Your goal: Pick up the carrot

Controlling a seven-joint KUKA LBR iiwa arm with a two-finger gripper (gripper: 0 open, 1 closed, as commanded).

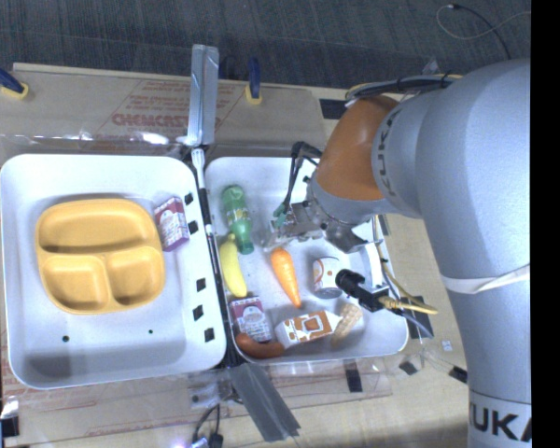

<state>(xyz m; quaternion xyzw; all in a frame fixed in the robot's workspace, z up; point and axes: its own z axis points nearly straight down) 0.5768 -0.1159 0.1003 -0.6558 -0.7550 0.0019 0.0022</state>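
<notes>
Left bin [19, 343] holds yellow divided tray [100, 253] and small red packet [172, 222]; right bin [252, 168] holds green bottle [235, 217], banana [232, 268].

Bench [289, 101] with two white bins [93, 353] [261, 171] side by side

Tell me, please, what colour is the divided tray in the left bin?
Yellow; the divided tray shows plainly in the camera view.
</notes>
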